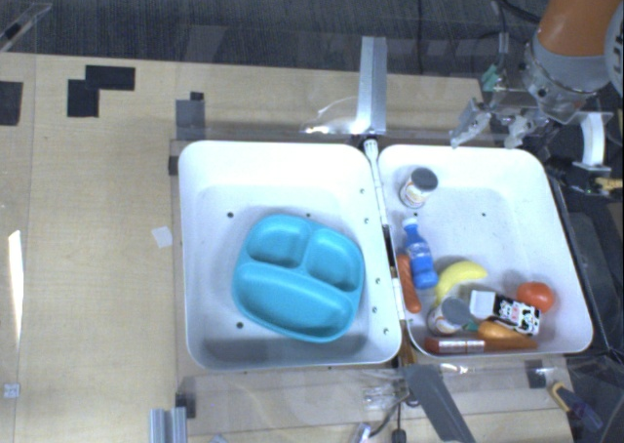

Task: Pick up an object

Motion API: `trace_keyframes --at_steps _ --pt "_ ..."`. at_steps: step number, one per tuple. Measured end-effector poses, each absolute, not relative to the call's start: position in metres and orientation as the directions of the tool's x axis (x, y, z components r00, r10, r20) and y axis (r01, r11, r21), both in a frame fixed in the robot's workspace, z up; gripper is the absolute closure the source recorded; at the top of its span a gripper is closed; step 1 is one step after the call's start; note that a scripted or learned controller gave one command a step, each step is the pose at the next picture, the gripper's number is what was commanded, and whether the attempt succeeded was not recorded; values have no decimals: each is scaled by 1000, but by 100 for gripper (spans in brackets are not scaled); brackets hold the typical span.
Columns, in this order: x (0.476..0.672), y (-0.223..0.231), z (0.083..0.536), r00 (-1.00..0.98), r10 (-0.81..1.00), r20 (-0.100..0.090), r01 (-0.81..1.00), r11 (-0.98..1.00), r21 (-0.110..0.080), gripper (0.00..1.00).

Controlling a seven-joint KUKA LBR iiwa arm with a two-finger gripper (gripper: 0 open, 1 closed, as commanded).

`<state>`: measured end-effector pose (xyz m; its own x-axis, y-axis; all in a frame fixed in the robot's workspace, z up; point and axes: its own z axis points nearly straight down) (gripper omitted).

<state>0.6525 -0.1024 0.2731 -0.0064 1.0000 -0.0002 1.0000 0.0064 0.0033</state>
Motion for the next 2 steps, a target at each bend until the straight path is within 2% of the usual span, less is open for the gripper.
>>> trace_keyframes --at_steps 1,2 --pt "654 -101 285 -12 1000 -1 1000 12 9 100" --pt "670 -93 387 -151 989 -3 988 151 9 100"
